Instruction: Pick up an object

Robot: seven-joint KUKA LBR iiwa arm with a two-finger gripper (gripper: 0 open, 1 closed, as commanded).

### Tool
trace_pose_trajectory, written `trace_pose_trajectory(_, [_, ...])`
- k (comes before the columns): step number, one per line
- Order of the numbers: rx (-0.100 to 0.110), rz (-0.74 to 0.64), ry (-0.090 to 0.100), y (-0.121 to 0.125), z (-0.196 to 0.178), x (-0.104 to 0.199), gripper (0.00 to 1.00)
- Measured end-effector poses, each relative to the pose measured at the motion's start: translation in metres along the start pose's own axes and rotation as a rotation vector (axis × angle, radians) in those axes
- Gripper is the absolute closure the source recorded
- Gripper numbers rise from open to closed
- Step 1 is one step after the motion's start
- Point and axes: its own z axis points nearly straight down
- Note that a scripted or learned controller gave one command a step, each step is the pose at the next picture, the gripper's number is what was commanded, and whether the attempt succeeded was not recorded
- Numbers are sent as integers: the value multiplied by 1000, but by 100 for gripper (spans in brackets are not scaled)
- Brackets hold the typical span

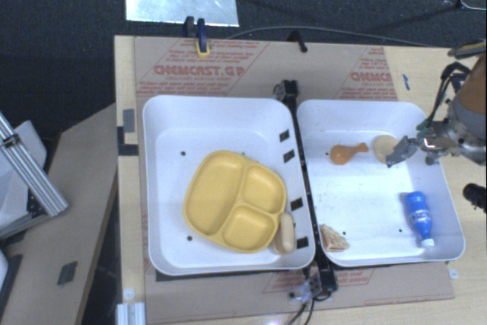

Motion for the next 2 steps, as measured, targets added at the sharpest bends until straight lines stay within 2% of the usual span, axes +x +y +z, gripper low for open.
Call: trace_pose_trajectory(2, [-1, 1, 0, -1, 96, 6, 0])
